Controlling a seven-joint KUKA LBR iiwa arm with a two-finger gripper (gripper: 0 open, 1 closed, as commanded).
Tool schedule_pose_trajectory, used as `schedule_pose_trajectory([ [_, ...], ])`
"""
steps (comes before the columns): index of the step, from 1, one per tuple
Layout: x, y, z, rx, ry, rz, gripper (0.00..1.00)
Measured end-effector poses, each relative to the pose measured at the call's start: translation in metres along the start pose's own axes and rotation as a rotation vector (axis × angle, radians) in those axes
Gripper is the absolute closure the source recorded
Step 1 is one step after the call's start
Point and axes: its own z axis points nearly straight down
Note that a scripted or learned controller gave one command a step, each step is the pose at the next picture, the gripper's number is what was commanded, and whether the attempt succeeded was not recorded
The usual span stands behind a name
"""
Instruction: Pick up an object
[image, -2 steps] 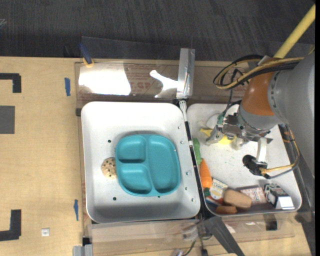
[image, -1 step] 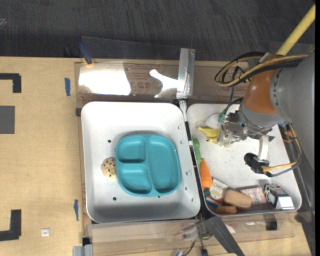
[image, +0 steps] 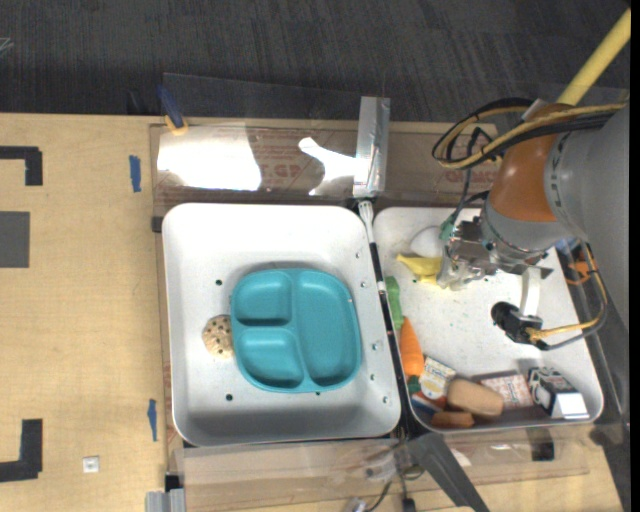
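Step in hand: approach. You have the gripper (image: 458, 272) low in the far part of the right bin (image: 585, 345), just right of the yellow banana-shaped toy (image: 420, 265).
Claw state: you cannot tell from this angle; the wrist and cabling cover the tip.
Candidate object: the yellow toy lies at the far-left of the right bin, touching or just beside the gripper tip; which, you cannot tell.
Other objects, right bin: an orange carrot (image: 410, 345) and a green item (image: 392, 297) lie along the left wall; a bread roll (image: 474, 397) and small packets lie at the near edge.
Left bin (image: 190, 240): holds a teal divided plate (image: 296, 327) with a cookie (image: 217, 335) at its left.
Next move: judged, you must centre the tip over the yellow toy, close on it, then lift straight up and verify the hold.
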Motion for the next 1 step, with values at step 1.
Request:
schedule_pose_trajectory([
  [1,-0.0006,0.0091,0.0018,0.003,0.001,-0.051,1.00],
])
